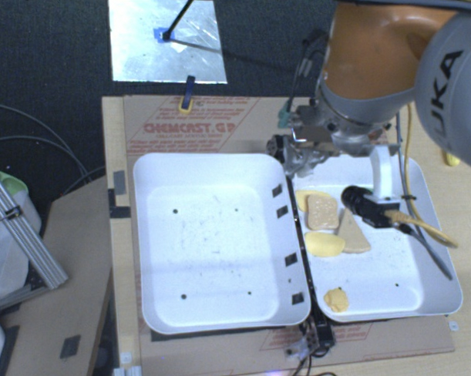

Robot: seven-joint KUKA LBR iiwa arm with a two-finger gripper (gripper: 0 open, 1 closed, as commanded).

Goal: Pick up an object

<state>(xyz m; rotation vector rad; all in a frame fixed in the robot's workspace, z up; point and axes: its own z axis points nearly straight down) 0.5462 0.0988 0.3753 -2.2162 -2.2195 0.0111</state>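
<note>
You are at the approach: gripper [300,159], whose state I cannot tell, must descend onto 1 cracker [323,210].

Two bins sit side by side on the surface [83,227]. In the right bin [393,293], a cracker [323,210] lies near the dividing wall, a wedge [353,237] just right of it, a slice [324,244] in front, and a small lump [336,299] nearer the front rim. The left bin [214,238] lies beside it.

Gripper [305,159] fingers hidden under wrist, above right bin [393,293] top-left corner. Arm [400,46] cut off top and right. Bin's far rim covered by arm.
</note>
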